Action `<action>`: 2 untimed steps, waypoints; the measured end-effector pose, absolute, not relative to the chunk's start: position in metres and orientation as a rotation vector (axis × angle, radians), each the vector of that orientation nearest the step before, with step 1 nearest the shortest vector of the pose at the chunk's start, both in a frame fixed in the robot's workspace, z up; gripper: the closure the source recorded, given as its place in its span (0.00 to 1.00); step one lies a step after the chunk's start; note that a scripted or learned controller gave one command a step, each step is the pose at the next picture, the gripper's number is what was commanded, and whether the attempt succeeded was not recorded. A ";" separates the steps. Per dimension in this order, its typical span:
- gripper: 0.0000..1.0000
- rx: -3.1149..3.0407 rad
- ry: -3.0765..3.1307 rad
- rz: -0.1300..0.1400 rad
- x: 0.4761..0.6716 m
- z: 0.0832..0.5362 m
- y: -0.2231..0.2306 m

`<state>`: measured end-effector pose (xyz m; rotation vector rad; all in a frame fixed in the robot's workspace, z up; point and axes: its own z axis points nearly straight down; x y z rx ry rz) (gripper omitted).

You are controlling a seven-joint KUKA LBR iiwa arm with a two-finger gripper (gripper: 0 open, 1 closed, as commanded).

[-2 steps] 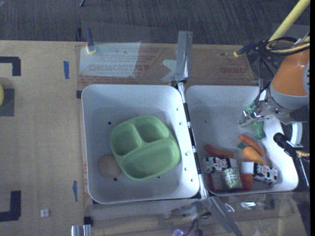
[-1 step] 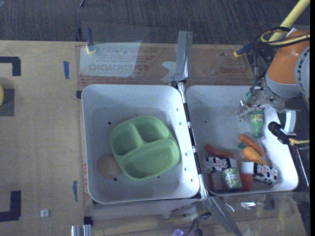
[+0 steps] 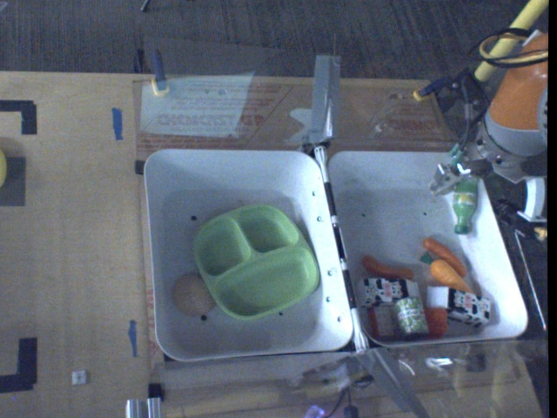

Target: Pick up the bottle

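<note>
Seen from above: a KUKA arm (image 3: 520,103), grey w/ an orange band, reaches in from the right over the upper right corner of the right-hand bin (image 3: 383,190). Its gripper (image 3: 454,174) hangs at the top end of a green bottle (image 3: 464,205), which stands or lies near the bin's right wall, cap end toward the gripper. Gripper and bottle top look to be touching or just about; whether the bottle sits between the fingers can't be told at this res, and how far the gripper is open can't be told either.

Lower in the same bin, along the front edge: two orange carrots (image 3: 446,264) side by side just below the bottle, approx. diagonal; a red sausage-like piece (image 3: 387,268) to their left; two small black-and-white cartons, one (image 3: 384,291) left of centre and one (image 3: 470,306) near the right front corner; a green-labelled can (image 3: 412,315) between them, w/ a red item (image 3: 437,319) just beside it.

Left-hand bin (image 3: 174,190): a green divided plate (image 3: 255,260), three compartments, sits centre-front, slightly rotated. A tan, round object (image 3: 192,293) rests against the plate's lower left rim.

The bins touch along a metal divider (image 3: 326,103) that runs back over the worktop (image 3: 70,233). Worktop is light wood w/ blue tape marks (image 3: 117,122) and black corner markers (image 3: 21,116); a clear sheet w/ printed paper (image 3: 204,107) lies behind the left bin. Dark carpet beyond.
</note>
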<state>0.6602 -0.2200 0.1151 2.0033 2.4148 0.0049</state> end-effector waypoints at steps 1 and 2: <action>1.00 1.977 2.434 0.006 0.659 0.225 -0.144; 0.00 1.978 2.436 0.003 0.658 0.224 -0.144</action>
